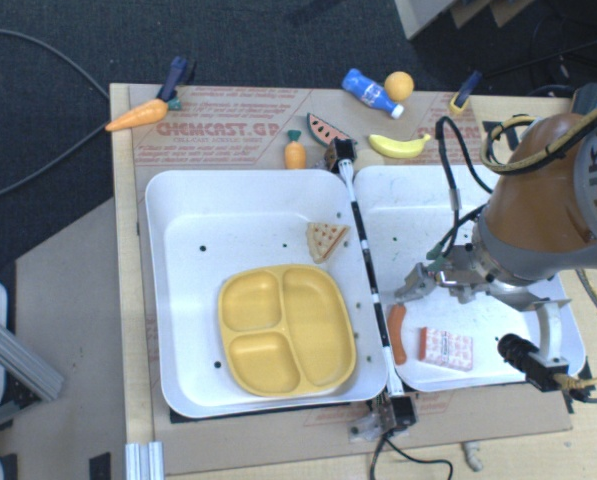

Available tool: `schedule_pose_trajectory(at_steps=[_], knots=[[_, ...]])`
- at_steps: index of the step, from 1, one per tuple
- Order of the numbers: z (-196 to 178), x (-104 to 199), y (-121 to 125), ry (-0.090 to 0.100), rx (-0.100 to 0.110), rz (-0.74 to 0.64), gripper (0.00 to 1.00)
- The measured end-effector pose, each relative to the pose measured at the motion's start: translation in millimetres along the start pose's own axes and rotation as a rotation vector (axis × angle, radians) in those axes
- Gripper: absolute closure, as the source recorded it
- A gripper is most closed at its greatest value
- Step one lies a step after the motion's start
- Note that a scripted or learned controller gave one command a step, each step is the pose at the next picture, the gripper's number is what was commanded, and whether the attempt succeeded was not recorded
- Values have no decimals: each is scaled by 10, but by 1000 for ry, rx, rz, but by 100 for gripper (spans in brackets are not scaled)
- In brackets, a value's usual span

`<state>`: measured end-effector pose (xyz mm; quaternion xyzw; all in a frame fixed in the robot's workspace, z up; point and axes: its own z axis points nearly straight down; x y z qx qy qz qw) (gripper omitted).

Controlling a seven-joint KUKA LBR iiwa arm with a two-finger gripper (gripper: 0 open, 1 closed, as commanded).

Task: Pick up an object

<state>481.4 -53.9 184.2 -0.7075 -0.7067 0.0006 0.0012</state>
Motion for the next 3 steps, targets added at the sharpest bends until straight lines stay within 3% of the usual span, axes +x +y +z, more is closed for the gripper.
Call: schedule_pose_trajectory(at_steps=[1, 2, 3], knots=[[509, -482, 427, -2, -2, 0, 0], [466, -1476, 687, -3, -4, 0, 0], [542, -928, 1391, -1, -4, -3, 0]])
